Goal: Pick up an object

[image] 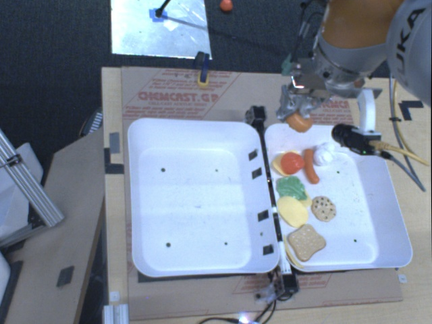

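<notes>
My gripper (295, 113) hangs over the far left corner of the right bin (378, 211). A small orange piece (300, 122) sits between its fingertips, and the gripper is shut on it, just above the bin's rim. Below it in the right bin lie a red tomato (291, 162), an orange carrot-like stick (310, 167), a white lump (325, 154), a green leafy piece (291, 187), a yellow piece (293, 212), a cookie (324, 208) and a slice of toast (307, 241).
The left bin (145, 181) stands beside the right one, with black clips (256, 156) along the shared edge. A blue and yellow clamp (202, 69) sits behind the bins. A silver sheet (135, 25) and an orange ball (227, 5) lie on the dark floor beyond.
</notes>
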`<state>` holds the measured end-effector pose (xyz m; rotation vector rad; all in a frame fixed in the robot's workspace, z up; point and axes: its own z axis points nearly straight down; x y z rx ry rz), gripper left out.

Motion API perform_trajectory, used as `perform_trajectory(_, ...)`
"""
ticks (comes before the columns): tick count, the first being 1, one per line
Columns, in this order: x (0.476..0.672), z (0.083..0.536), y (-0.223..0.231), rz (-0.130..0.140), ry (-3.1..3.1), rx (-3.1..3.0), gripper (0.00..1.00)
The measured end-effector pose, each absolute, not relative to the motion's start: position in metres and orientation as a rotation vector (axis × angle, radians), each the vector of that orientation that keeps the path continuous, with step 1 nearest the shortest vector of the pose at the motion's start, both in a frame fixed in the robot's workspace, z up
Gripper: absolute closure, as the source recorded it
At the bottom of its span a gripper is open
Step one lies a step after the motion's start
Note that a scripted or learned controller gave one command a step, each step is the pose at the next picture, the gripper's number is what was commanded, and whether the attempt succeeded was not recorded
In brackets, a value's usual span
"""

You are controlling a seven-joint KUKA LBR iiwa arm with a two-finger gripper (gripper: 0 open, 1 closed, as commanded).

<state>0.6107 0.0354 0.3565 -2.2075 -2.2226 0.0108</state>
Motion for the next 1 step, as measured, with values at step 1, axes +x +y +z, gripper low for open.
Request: perform_trajectory(1, 0.5756, 0.2927, 0.0895, 0.003, -2.226, -2.213, 1.0)
